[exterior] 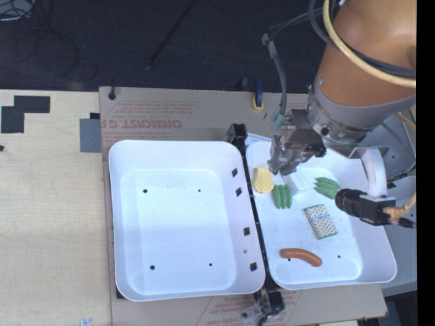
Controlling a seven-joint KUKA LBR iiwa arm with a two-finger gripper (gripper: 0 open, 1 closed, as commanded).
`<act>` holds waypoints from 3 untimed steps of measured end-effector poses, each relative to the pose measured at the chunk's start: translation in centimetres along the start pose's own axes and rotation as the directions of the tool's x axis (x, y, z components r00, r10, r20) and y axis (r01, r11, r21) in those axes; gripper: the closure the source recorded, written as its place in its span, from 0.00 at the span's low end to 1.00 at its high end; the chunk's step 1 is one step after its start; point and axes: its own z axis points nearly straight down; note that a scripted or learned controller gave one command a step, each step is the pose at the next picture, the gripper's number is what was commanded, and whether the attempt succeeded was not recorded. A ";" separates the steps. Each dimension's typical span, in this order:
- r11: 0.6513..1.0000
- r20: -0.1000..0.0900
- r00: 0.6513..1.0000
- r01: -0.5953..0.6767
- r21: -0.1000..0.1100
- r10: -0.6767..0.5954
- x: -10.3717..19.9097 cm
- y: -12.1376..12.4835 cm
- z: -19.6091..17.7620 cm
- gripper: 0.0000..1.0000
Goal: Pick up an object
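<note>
Orange-banded arm [367,53], its bulk hiding right bin's [353,267] far corner.

A robotics lab: robot arm [367,53] over white bins [177,216], loose cables [41,19].

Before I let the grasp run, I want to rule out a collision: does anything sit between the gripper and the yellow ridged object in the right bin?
Nothing visible does. The gripper hangs just above and right of the yellow ridged object. The green ridged piece lies close beside it, lower right, not between them.
</note>
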 end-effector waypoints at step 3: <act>1.000 0.003 1.000 0.028 0.011 -0.028 0.2 0.0 -2.7 1.00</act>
